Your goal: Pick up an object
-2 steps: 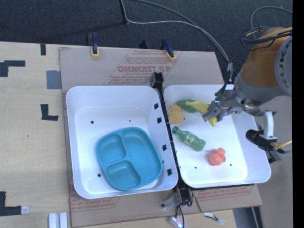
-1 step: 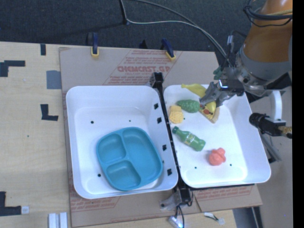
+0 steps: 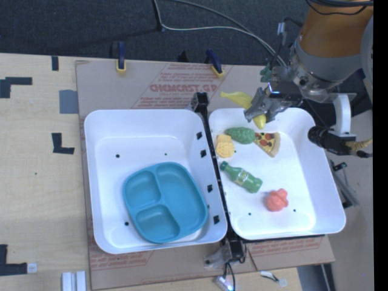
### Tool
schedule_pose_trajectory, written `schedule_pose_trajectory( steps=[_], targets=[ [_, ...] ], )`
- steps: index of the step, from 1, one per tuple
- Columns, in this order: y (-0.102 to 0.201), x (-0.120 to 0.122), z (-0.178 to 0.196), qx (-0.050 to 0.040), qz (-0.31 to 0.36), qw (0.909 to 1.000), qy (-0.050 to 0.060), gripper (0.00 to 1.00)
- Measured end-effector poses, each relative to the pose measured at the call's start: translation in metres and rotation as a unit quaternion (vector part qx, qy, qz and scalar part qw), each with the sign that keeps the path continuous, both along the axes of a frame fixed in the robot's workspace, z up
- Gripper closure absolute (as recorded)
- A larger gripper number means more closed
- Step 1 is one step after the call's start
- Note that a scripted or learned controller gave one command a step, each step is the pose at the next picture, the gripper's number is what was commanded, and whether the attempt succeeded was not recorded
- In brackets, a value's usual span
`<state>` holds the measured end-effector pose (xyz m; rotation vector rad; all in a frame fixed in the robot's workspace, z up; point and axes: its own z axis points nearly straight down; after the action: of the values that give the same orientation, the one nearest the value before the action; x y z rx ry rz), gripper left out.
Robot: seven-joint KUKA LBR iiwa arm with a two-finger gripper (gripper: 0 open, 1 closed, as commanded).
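Tray (image 3: 163, 202), bottle (image 3: 241, 177) foreground; gripper (image 3: 262, 111) clamps banana (image 3: 242, 99) — light, rigid, slick plastic — best pinched mid-curve

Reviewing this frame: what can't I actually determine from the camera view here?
- Gripper: whether it grips the yellow banana; the fingers overlap the fruit's right end at the bin's far rim.
- Arm: cut off by the top and right edges.
- Pizza slice: toppings too small to read.
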<state>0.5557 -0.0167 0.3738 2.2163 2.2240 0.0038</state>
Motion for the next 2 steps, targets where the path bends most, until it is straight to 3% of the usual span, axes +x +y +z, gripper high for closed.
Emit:
schedule_pose_trajectory(
  steps=[1, 2],
  targets=[
    [0.041, 0.037, 0.071, 0.0001, 0.0, 1.0, -0.001, 1.0],
    [0.048, 0.08, -0.001, -0.0009, -0.001, 1.0, 0.005, 1.0]
  ],
)
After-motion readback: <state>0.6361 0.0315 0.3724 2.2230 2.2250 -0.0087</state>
